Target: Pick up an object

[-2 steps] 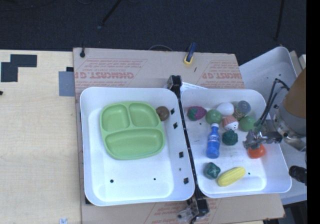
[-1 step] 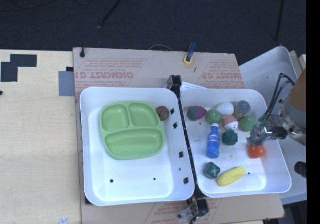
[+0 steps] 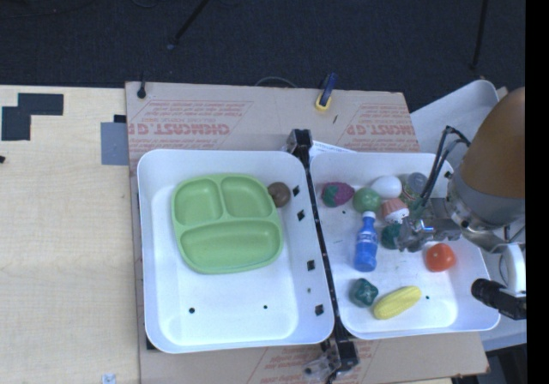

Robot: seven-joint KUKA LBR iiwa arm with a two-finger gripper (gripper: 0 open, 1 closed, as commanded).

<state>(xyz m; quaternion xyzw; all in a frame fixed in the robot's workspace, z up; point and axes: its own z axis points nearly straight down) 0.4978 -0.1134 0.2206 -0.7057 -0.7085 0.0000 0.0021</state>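
The right bin (image 3: 463,309) holds several small items: a blue bottle (image 3: 366,243), a magenta and green piece (image 3: 337,195), a green ball (image 3: 367,199), a white egg (image 3: 387,186), a red tomato (image 3: 440,257), a yellow corn cob (image 3: 397,302) and a dark green lump (image 3: 363,291). My gripper (image 3: 410,233) is low in this bin, between the bottle and the tomato. It sits right against a dark teal object (image 3: 391,237). The arm's wrist partly covers the items behind it.
In the left bin (image 3: 171,305), a green divided plate (image 3: 227,222) lies with a brown ball (image 3: 279,194) at its upper right corner. A black divider (image 3: 316,237) runs between the bins. Cardboard (image 3: 223,121) lies under both bins.
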